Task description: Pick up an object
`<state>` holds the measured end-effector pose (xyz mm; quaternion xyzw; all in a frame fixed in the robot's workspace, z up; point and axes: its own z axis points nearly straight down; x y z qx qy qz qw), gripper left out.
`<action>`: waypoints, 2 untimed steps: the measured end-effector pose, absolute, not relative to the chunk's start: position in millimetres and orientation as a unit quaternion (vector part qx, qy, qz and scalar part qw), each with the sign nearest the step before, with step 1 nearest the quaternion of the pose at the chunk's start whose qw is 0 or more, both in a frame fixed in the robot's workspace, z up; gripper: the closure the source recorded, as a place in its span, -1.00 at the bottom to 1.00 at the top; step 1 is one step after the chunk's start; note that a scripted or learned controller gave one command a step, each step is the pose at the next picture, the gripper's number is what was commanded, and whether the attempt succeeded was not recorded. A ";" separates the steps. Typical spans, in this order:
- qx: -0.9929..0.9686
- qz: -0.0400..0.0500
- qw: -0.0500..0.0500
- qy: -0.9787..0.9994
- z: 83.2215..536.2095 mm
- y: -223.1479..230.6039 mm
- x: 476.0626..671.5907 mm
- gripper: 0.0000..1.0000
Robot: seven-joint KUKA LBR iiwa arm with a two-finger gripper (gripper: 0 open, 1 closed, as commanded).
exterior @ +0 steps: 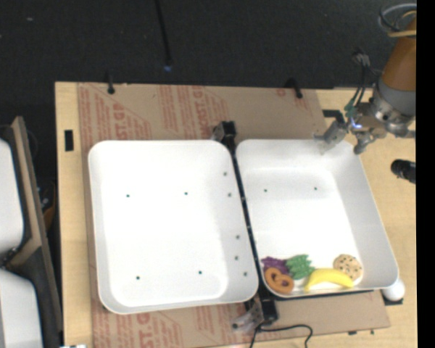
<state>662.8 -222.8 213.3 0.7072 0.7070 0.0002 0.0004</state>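
The two-finger hand point(346, 138) hangs spread wide, holding nothing, over the far rim of the right shallow white bin point(315, 216). The curved yellow banana point(326, 279) lies at its near wall. Descend vertically, centred across its narrow width.

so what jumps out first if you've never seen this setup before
The eye goes to the small cluster of bright toy food in the near corner of the right bin: a yellow banana, a cookie, a green leafy piece and purple grapes. Next comes the arm's gripper, poised over that bin's far edge, well away from the toys. The left bin lies beside it.
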 end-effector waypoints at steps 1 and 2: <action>0.707 0.000 -0.001 0.707 170.3 -176.9 606.5 -1.00; 0.707 0.001 0.001 0.707 201.9 -148.8 559.6 -1.00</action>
